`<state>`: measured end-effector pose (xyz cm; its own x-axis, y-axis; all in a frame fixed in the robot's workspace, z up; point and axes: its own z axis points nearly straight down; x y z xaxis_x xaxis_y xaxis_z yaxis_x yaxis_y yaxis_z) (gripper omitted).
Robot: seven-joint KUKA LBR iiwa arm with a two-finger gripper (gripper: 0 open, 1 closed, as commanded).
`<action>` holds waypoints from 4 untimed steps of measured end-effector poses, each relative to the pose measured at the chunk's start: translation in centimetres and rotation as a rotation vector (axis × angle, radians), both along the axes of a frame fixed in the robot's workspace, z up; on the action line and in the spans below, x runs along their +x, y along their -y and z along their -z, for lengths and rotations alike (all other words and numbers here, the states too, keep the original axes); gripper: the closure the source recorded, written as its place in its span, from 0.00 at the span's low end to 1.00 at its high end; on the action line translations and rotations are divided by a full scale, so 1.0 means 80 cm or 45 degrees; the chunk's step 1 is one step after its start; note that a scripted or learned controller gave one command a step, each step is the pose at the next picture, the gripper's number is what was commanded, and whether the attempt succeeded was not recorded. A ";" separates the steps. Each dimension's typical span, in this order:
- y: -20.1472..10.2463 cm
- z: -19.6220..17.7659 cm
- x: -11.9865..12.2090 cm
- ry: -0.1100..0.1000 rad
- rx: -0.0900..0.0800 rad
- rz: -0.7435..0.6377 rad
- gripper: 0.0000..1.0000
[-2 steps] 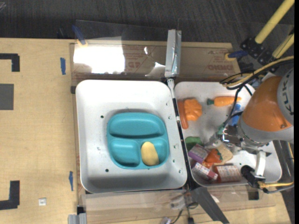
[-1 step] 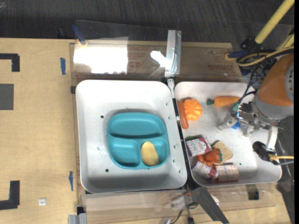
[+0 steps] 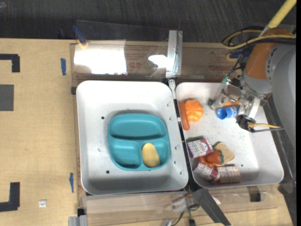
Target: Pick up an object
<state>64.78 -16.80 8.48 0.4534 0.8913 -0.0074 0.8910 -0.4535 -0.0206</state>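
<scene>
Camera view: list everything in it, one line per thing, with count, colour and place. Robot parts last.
Bins: two, white, side by side on the bench.
Tray: one, teal, divided, in the left bin.
Potato: one, yellow, in the tray's lower right compartment.
Pepper: one, orange, right bin, near its left wall.
Blue item: one, right bin, at the hand.
Packets: a pile, pink, red and tan, right bin's near end; count unclear.
Arm: one, grey with orange band, from the right.
Hand: one, over the right bin beside the blue item.
</scene>
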 end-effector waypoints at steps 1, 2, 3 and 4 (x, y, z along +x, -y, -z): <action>-0.002 -0.013 0.004 0.009 -0.002 -0.003 1.00; -0.031 -0.001 0.013 -0.021 -0.011 0.093 1.00; -0.085 -0.001 0.024 0.022 -0.012 0.699 1.00; -0.138 -0.159 -0.030 0.029 -0.007 0.338 1.00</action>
<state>62.41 -5.74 21.21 0.6715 0.7410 0.0012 0.7410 -0.6715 0.0011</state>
